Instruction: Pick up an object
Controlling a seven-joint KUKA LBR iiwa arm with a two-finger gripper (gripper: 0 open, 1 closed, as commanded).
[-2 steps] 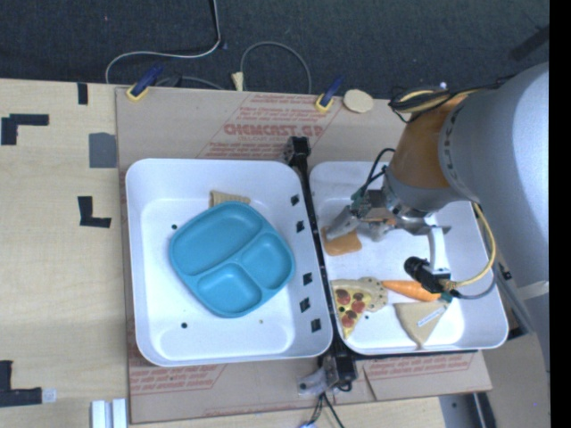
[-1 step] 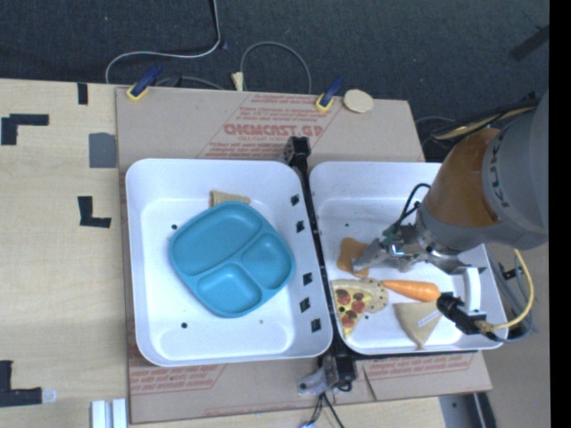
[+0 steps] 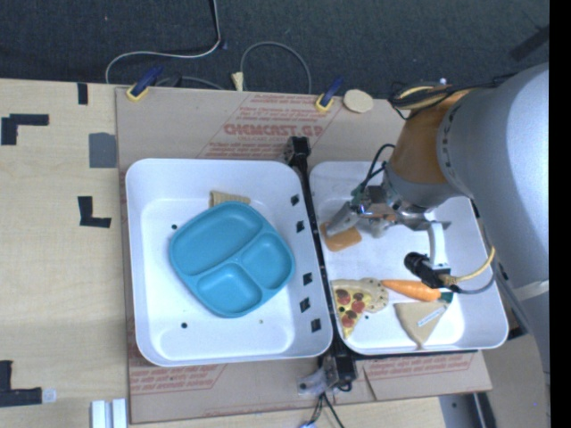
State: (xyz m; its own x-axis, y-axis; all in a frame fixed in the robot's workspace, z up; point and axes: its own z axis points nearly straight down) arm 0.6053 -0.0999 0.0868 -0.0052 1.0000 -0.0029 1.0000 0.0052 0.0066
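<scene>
Two shallow white bins are seen side by side on a cardboard sheet (image 3: 268, 127) laid over the wooden bench (image 3: 53, 239). In the left bin (image 3: 143, 239) a blue divided plate (image 3: 232, 259) is set near the middle, and a tan, flat piece (image 3: 227, 198) is partly covered by the plate's far edge. The right bin (image 3: 482, 328) is reached into by the grey arm (image 3: 500, 141) from the right, its orange band (image 3: 419, 145) being visible above the wrist. The claw (image 3: 350, 221) is lowered over the left part of that bin, close to the divider between the two bins. A tan bread-like piece (image 3: 344, 237) is seen right at the claw's tip, touching it or just below it; whether it is actually gripped cannot be told, nor can it be told whether the claw is open or closed, since the tip is blurred and partly hidden by the wrist. Along the near side of the right bin a pizza slice (image 3: 357, 300) is laid, with an orange carrot (image 3: 412, 288) just beside it and a pale wedge-shaped piece (image 3: 421, 319) near the carrot. A round tan disc (image 3: 358, 101) is placed on the cardboard beyond the right bin, and cables (image 3: 214, 25) are trailed over the dark floor behind the bench.
</scene>
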